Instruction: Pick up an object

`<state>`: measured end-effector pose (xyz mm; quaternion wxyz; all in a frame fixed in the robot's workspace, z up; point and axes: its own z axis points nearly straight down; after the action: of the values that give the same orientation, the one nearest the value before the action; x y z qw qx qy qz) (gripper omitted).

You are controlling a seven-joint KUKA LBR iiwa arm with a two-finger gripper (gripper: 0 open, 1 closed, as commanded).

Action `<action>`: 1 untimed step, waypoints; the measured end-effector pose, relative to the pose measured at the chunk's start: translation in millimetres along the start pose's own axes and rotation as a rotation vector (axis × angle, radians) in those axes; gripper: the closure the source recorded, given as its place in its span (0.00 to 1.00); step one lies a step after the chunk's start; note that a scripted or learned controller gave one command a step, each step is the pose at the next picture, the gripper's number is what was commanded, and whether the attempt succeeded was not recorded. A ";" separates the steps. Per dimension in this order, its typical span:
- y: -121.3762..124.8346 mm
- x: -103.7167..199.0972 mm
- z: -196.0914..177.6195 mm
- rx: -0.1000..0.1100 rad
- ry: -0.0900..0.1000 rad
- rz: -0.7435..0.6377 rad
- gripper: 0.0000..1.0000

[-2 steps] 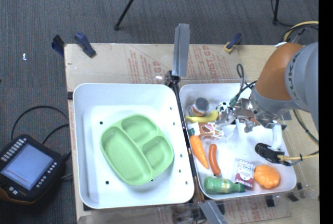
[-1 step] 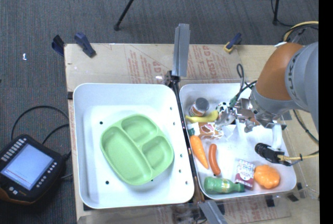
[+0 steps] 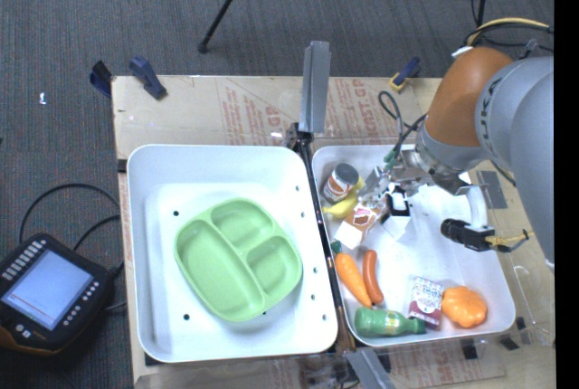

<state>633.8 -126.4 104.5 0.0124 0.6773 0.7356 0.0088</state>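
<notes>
Two shallow white bins are seen from above, side by side on a tabletop (image 3: 226, 111), with a grey robot arm reaching in from the right. The gripper (image 3: 391, 190) is low in the upper part of the right bin (image 3: 425, 251), just beside a tight cluster: a can (image 3: 341, 181), a banana (image 3: 341, 206) and a small box (image 3: 360, 220). Whether the gripper is open or closed cannot be told, and nothing is seen held in it.

No single target is marked; the likely candidates are those three things, which lie touching or nearly so against the bin's left wall. Because they are crowded, two could be caught at once, or one could be pushed aside and the grasp closed on nothing. The round can could roll or slip away. The nearby wall could also be struck.

Lower in the right bin, a carrot (image 3: 351, 279) and a sausage (image 3: 372, 276) lie side by side. Along the near edge are a green bottle (image 3: 387, 322) on its side, a red packet (image 3: 425, 300) and an orange fruit (image 3: 464, 307).

In the left bin (image 3: 136, 197) a green divided plate (image 3: 238, 259) is laid flat, with nothing seen on it.
</notes>
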 end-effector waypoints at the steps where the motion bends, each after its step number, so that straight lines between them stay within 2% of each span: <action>1: 8.7 -25.0 16.3 0.027 0.008 -0.190 0.00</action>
<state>645.0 -150.6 88.6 0.0010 0.6046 0.7965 0.0005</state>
